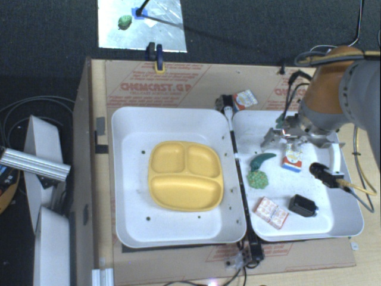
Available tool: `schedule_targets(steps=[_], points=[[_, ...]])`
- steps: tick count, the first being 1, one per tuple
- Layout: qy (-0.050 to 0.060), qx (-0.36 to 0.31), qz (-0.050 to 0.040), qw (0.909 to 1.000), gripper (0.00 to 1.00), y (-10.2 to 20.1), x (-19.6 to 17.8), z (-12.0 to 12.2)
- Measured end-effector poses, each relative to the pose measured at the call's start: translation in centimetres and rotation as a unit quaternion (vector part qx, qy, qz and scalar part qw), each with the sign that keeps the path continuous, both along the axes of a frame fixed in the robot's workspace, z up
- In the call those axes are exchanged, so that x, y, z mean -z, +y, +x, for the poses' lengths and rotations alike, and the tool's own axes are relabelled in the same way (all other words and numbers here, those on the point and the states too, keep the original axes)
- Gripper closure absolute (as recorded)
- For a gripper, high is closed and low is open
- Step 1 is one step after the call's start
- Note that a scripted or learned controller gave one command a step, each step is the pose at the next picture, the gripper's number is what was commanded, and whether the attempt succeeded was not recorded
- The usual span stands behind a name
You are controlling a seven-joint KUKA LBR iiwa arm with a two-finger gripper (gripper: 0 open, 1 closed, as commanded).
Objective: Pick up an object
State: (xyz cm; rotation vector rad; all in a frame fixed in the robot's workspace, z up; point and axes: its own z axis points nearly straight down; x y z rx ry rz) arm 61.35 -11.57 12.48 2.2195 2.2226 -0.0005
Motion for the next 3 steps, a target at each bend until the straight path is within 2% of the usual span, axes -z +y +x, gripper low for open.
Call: schedule_targets(steps=[1, 2, 3], points=[[0.0, -0.001, 0.0005, 1.0, 0.0, 2.3, 3.5, -0.7], [-0.002, -0.002, -0.0001, 1.0, 1.0, 2.3, 2.3, -0.6], [-0.002, -0.002, -0.0001, 1.0, 0.0, 2.3, 2.3, -0.6]])
